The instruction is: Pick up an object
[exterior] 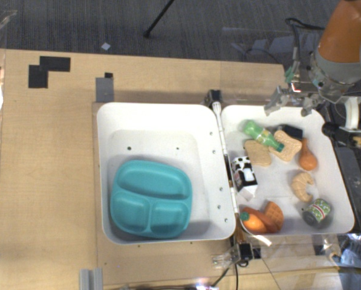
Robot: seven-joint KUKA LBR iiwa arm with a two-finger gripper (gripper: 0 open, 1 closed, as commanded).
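Jaws [291, 102] hang spread above the right bin's [334, 162] far rim.

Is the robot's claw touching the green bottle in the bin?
Apart. In the camera view the claw hangs over the far rim of the right bin, and bare white floor shows between it and the green bottle.

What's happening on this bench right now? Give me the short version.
A grey and orange robot arm reaches in from the right, and its gripper is above the far edge of the right bin, with nothing visibly in its grasp. That bin holds a jumble of small items, among them a green bottle, a black and white carton, a small can and a croissant. The left bin holds a teal divided tray.
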